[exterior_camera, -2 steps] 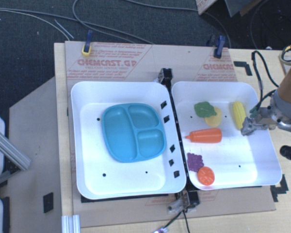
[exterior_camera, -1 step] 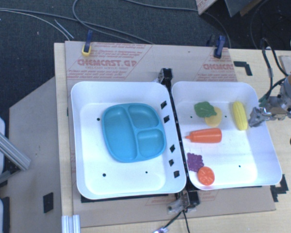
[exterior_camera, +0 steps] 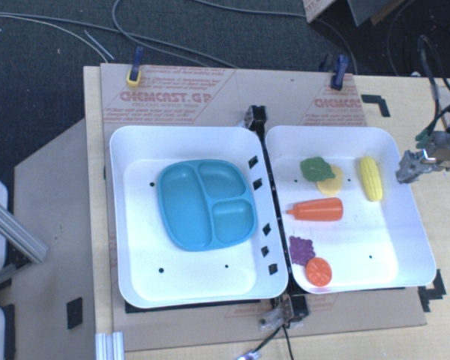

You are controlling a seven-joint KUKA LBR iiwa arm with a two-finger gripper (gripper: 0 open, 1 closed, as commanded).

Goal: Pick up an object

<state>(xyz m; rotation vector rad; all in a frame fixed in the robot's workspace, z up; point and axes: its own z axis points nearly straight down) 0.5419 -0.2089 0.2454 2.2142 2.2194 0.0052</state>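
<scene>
The right bin (exterior_camera: pixel 394 261) holds several toy foods: a green leafy piece (exterior_camera: pixel 316 169) on a pale yellow disc, a yellow corn cob (exterior_camera: pixel 370 178), an orange carrot (exterior_camera: pixel 316 210), purple grapes (exterior_camera: pixel 301 249) and an orange-red round fruit (exterior_camera: pixel 319 271). My gripper (exterior_camera: pixel 411 165) hangs at the far right, just beyond the right bin's upper right rim, to the right of the corn. It is small and partly cut off here, with nothing seen between its fingers.
The left bin (exterior_camera: pixel 135 268) carries a blue divided plate (exterior_camera: pixel 207 203). A black divider with clips runs between the bins. Blue and yellow clamps (exterior_camera: pixel 339 72) pin the cardboard backing at the far edge. Cables lie on the dark floor beyond.
</scene>
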